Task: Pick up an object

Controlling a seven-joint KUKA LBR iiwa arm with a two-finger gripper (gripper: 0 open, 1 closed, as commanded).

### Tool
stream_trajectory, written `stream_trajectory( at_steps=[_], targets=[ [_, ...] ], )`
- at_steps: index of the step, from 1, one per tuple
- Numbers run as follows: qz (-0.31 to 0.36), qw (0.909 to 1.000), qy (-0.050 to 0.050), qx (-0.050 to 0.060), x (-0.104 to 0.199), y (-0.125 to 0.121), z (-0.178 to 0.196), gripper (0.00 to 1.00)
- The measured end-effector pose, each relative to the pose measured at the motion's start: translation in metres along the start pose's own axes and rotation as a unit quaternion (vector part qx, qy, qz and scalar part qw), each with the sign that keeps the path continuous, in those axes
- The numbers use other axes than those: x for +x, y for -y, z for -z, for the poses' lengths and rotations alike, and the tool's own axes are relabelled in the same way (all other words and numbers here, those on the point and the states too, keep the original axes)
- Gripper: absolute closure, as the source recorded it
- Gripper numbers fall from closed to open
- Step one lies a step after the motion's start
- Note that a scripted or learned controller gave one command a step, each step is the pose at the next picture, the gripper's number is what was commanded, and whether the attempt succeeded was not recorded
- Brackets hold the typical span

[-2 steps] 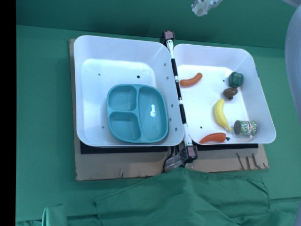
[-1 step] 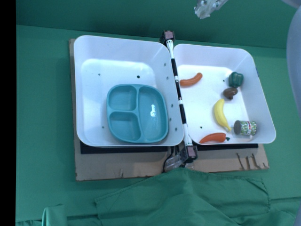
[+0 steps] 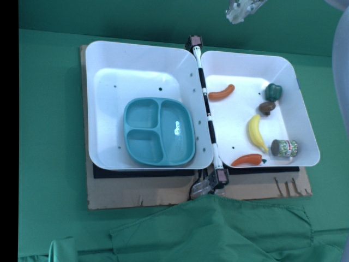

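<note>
The left bin (image 3: 103, 70) is holding a teal divided plate (image 3: 159, 131), lying flat toward its near side. The right bin (image 3: 297, 91) is carrying the pickable items: a sausage (image 3: 221, 92) near its far left, a red chili (image 3: 247, 159) at the near edge, a banana (image 3: 256, 132) in the middle, a brown mushroom (image 3: 266, 108) and a green pepper (image 3: 274, 91) beyond it, and a small can (image 3: 284, 148) lying on its side at the near right. The gripper (image 3: 240, 9) is hovering high above the bench beyond the right bin's far edge, touching nothing.
</note>
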State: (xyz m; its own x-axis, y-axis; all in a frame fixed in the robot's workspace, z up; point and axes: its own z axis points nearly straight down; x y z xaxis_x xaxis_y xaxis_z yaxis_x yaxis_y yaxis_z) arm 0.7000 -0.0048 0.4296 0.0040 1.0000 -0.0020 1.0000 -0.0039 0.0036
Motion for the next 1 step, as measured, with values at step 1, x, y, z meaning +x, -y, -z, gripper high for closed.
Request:
stream_trajectory(
  at_steps=[1],
  targets=[
    [0.0,1.0,0.0,0.0,0.0008,0.0,-0.0053,1.0]
  ],
)
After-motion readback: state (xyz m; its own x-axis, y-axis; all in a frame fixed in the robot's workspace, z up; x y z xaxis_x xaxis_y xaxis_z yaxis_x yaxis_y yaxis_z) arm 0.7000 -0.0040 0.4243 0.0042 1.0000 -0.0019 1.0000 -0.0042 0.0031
